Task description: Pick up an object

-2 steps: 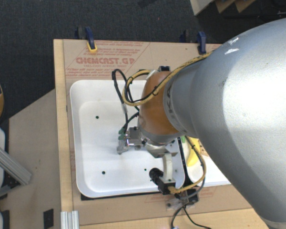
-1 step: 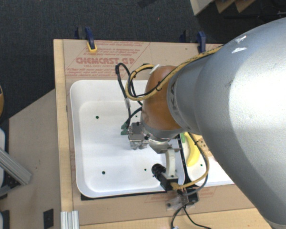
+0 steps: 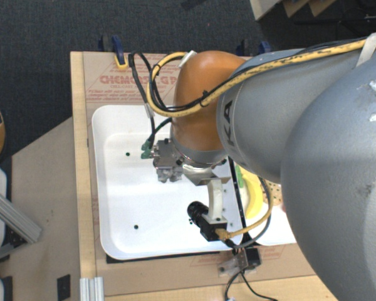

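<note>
My grey arm with its orange band (image 3: 200,99) reaches in from the right and hangs over the left white bin (image 3: 122,187). The gripper (image 3: 167,166) shows as a grey metal block under the wrist, low over the middle of that bin's floor. A yellow-green object (image 3: 255,196) peeks out from behind the arm near the wall between the two bins, and most of it is hidden. I see nothing held by the gripper. Two small dark specks (image 3: 136,226) lie on the left bin's floor.
Yellow and black cables (image 3: 151,89) loop from the wrist over the bin's back rim. A black unit on a white bracket (image 3: 203,221) hangs near the bin's front rim. The brown bench board (image 3: 81,168) frames the bins, with blue clamps (image 3: 118,44) at the back.
</note>
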### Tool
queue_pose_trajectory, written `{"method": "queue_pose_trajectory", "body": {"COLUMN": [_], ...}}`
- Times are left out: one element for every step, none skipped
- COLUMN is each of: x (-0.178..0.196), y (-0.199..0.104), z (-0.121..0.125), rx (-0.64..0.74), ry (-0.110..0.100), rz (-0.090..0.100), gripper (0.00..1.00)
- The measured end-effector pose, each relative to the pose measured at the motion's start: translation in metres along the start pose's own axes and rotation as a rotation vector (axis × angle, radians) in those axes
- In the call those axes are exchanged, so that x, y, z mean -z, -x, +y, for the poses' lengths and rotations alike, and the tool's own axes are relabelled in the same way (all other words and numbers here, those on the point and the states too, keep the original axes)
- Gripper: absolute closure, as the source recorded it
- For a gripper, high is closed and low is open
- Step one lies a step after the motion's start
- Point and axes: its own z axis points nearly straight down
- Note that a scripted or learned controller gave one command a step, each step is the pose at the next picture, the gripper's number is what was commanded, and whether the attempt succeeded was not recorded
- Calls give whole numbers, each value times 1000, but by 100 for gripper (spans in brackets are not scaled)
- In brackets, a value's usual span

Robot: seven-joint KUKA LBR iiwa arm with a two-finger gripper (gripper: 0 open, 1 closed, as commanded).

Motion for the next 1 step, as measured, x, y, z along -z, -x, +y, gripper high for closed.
{"method": "queue_pose_trajectory", "body": {"x": [70], "y": [31], "z": [-12], "rx": [-9], "ry": [-4], "rz": [-5], "gripper": [100]}}
